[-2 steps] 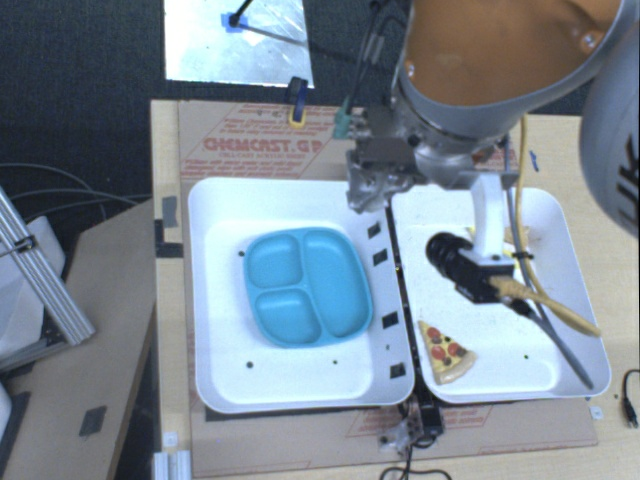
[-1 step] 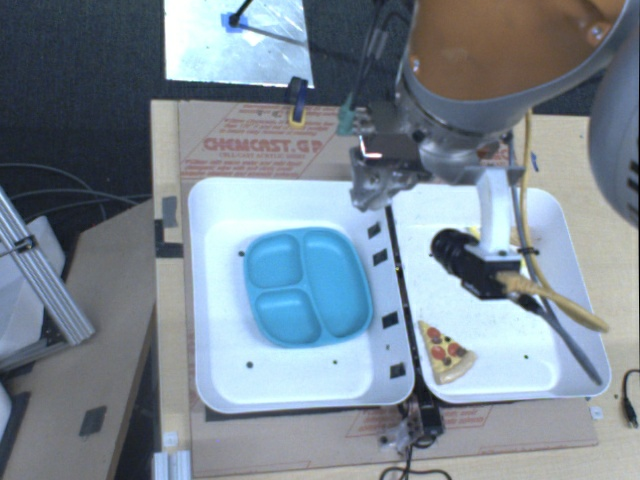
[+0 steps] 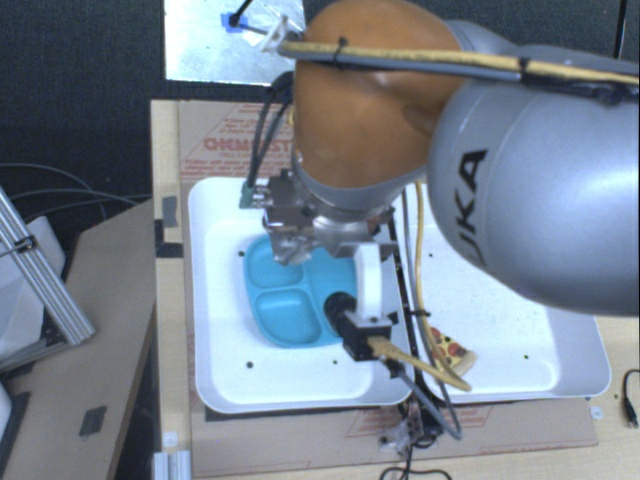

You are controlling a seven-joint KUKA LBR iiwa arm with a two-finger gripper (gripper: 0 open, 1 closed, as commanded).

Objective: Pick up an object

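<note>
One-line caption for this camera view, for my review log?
KUKA arm reaches low over the left bin, directly above a blue divided tray.

A single fixed camera looks down at a slant from above the tabletop [image 3: 170, 268], close enough that the arm [image 3: 480, 148], entering from the right, looms large over two white bins [image 3: 215, 268] set side by side.

**Surfaces and finishes**

The arm [image 3: 540, 188] wears smooth grey casing with a soft sheen; its orange band [image 3: 360, 88] is glossy. The blue divided tray [image 3: 285, 303] looks like smooth, slightly shiny plastic. Both white bins [image 3: 215, 268] seem glossy moulded plastic. Beneath them lies matt brown cardboard [image 3: 220, 133], printed red.
</note>
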